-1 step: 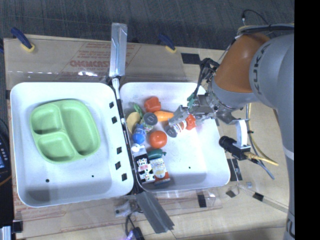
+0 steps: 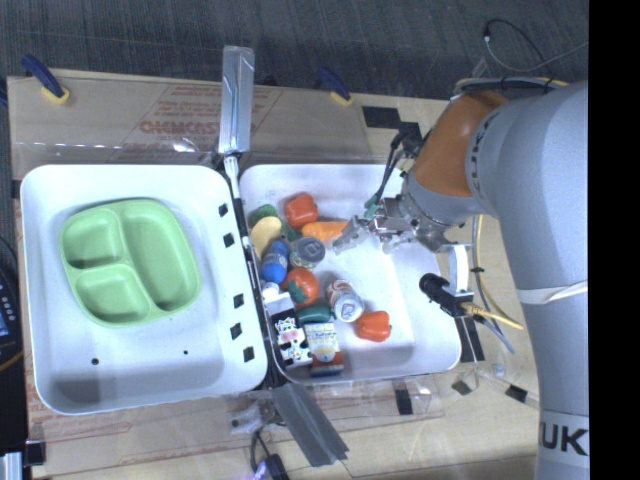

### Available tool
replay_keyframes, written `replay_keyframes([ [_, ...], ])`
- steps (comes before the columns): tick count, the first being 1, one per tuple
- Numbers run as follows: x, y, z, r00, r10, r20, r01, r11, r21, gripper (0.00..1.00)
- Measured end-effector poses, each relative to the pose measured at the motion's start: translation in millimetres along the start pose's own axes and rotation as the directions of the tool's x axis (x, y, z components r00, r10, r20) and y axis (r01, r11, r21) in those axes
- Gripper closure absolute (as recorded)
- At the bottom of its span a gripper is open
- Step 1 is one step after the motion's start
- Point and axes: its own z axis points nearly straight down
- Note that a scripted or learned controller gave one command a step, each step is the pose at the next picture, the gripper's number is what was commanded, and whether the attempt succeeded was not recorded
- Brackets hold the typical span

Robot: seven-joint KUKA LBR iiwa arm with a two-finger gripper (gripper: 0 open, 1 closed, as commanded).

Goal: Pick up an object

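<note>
The right white bin (image 2: 425,308) holds several toy foods along its left side. Among them are an orange-red pepper (image 2: 300,209), an orange carrot (image 2: 325,231), a yellow piece (image 2: 264,234), a grey can (image 2: 307,252), a red tomato (image 2: 302,286), a small tin (image 2: 345,303) and a red pepper (image 2: 373,325). My gripper (image 2: 362,230) hangs over the middle of this bin, just right of the carrot. It looks open, with nothing between its fingers. The arm's wrist covers the bin's right rim.
The left bin (image 2: 50,368) carries a green divided plate (image 2: 128,260). A metal divider (image 2: 236,98) runs between the bins. Small boxes (image 2: 322,343) lie at the right bin's front left corner. Cables (image 2: 490,313) trail beside the arm on the right.
</note>
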Motion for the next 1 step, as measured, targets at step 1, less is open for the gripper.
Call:
replay_keyframes([
  [1,79.4,10.0,-70.6,0.961,-0.276,-0.001,0.276,0.961,0.0,0.0],
])
